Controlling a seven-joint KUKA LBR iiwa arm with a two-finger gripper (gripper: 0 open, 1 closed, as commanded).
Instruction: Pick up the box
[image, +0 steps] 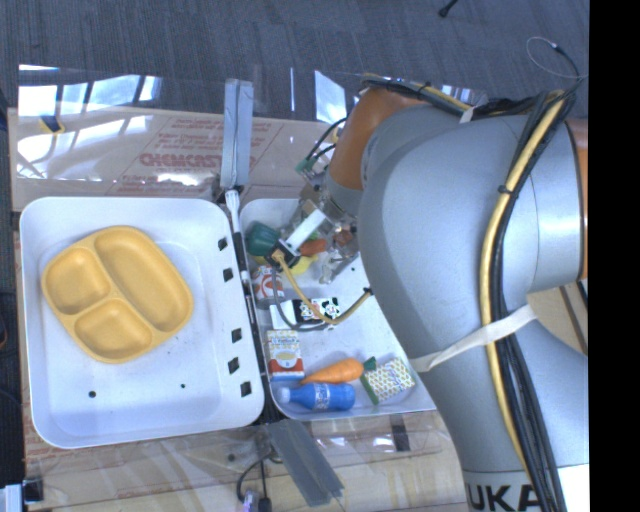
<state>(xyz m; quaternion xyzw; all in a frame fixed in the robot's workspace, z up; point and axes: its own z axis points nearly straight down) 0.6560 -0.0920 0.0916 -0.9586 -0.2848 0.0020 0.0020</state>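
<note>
The arm (470, 260) leaned over the right bin (348, 340), gripper (318, 238) low at its far edge, its state impossible to tell; the box (284, 353) lay apart near the near edge.

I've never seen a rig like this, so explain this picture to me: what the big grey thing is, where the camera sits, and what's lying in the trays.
The big grey shape is a robot arm, reaching in from the right. One camera, fixed above the bench, looks down at a slant on two white bins. The left bin holds a yellow divided plate. The right bin holds a small box, a carrot, a blue bottle and a green patterned block. The arm's pincer is over that bin's far end, among more small things. Whether it holds anything cannot be told.
</note>
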